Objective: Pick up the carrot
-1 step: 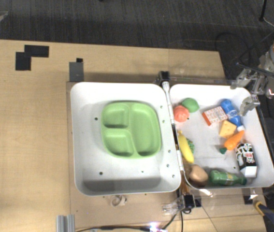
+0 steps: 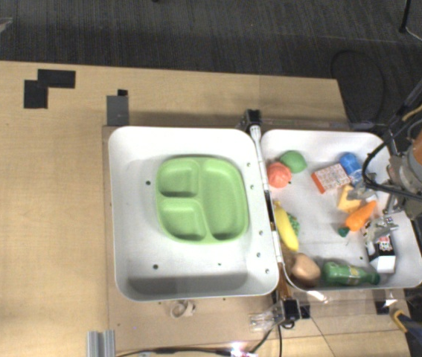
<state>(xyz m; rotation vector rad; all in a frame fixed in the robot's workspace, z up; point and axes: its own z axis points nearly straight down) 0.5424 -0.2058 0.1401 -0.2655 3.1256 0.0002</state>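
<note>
Reaching in from the right, I am hanging my claw (image 2: 381, 238) over the right bin (image 2: 322, 199), close to its right wall. My grey wrist with its orange band is sitting just above the claw in the view, partly covering the bin's upper right corner. Whether the claw is released or clenched, I cannot tell; the black-and-white tip is too small and too cluttered with cables to read. The carrot (image 2: 359, 218) is lying just to the left of the claw and slightly above it, orange with a green stub at its lower left end, tilted so the orange end is pointing up toward my wrist. It is not sitting between anything of mine that I can make out. Just above the carrot a yellow-orange piece (image 2: 347, 197) is resting, and beyond that a small printed box (image 2: 330, 177) and a blue item (image 2: 350, 162). Below and left of the claw a green bottle (image 2: 350, 274) is lying on its side along the bin's lower edge, next to a brown potato-like lump (image 2: 305, 268). Farther left a banana (image 2: 287, 230), a red-pink fruit (image 2: 278, 175) and a green ball (image 2: 293, 160) are lining the bin's left side. Well beyond them, the left bin (image 2: 132, 199) is holding a green divided plate (image 2: 199, 198).
</note>
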